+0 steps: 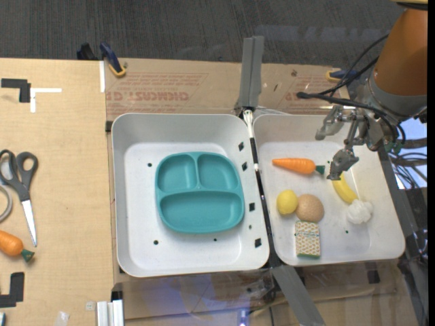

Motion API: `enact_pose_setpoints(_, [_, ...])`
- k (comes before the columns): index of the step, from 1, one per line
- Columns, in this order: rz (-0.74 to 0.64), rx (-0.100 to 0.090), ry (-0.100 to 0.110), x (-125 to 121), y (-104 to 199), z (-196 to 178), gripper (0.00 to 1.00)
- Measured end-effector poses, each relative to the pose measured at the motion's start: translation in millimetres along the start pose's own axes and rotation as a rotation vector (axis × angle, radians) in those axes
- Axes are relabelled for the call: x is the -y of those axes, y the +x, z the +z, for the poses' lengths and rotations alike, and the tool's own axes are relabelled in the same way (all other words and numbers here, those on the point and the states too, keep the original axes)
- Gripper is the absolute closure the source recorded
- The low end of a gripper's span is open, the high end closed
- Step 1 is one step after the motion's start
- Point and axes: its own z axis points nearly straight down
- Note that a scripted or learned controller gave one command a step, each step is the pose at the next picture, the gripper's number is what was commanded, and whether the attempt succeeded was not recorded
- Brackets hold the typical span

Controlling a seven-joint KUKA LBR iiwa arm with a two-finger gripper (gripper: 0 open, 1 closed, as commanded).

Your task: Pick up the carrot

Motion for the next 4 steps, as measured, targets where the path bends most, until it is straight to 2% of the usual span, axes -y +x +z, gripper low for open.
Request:
enact_pose_setpoints(1, [-0.054, 0.003, 0.001, -2, -39, 164, 0.00])
enact_pose_setpoints(2, [-0.058, 0.008, 0.002, -3, -40, 153, 1.00])
enact_pose_setpoints(3, [0.024, 0.000, 0.000, 19, -5, 146, 1.00])
enact_pose_setpoints(4, [0.024, 0.001, 0.000, 19, -5, 146, 0.00])
